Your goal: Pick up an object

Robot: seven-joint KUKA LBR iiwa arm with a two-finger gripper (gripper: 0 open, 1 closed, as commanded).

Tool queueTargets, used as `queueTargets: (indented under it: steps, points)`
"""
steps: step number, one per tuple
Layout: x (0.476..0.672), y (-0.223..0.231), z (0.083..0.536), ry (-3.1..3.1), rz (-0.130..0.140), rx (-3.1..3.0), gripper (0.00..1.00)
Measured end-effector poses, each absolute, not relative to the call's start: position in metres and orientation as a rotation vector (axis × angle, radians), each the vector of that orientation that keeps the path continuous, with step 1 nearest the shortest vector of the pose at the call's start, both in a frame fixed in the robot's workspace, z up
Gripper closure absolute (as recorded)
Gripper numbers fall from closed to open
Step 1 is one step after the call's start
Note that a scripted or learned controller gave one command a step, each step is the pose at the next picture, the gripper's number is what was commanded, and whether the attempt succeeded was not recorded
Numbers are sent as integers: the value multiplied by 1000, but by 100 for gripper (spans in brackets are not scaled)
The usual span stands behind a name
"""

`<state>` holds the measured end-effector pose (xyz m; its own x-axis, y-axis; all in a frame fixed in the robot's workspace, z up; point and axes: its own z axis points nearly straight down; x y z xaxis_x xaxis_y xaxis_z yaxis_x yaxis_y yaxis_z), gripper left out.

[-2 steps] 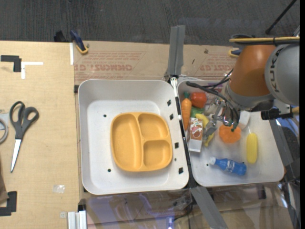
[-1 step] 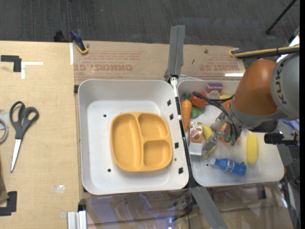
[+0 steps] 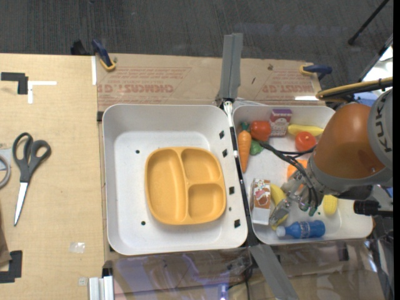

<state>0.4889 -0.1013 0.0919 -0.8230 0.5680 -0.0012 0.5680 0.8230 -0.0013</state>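
The right bin [image 3: 284,239] holds several toy foods: a carrot [image 3: 244,147], a red tomato [image 3: 260,129], a purple-and-white carton [image 3: 280,121], a yellow banana [image 3: 305,130], a red piece [image 3: 305,140], a white snack packet [image 3: 260,195], a yellow piece [image 3: 277,195], a yellow corn [image 3: 330,204] and a blue bottle [image 3: 302,230]. My gripper [image 3: 291,202] hangs low over the bin's front half, between the packet and the corn, just above the bottle. The arm's orange band hides the bin's right side.
The left bin [image 3: 125,186] carries a yellow three-compartment plate [image 3: 185,185]. Scissors [image 3: 25,167] lie on the bench at far left. A black cable [image 3: 278,150] runs across the right bin. Cardboard lines the back behind both bins.
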Motion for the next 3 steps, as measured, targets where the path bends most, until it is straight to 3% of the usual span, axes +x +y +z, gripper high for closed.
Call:
queueTargets:
  steps: [1,2,3]
  points:
    - [491,-102,101,2996,-2,931,100]
    - [488,-35,226,2948,-1,1080,100]
    - [549,-2,256,2937,-3,1113,100]
